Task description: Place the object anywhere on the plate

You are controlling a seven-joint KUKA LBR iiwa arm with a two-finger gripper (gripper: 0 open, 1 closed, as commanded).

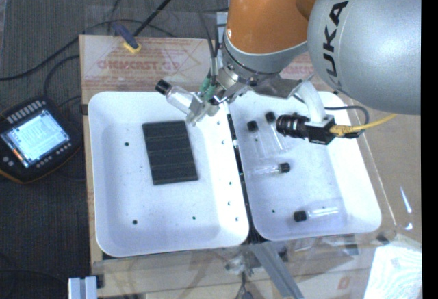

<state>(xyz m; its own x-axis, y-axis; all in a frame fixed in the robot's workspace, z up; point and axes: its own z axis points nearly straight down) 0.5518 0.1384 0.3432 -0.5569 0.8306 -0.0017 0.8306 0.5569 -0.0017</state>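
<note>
Gripper (200,107), upper centre of frame, seems clamped on a clear vial (176,96) w/ black cap, held tilted above the left bin's (109,222) top right. Dark plate (169,151) sits just below-left. Risk: vial looks held near its end, so it could slip or roll off the plate on release.

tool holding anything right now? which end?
Yes: a clear plastic vial with a black cap, gripped at its uncapped end by the tool. The cap end sticks out over the left white bin.
</note>
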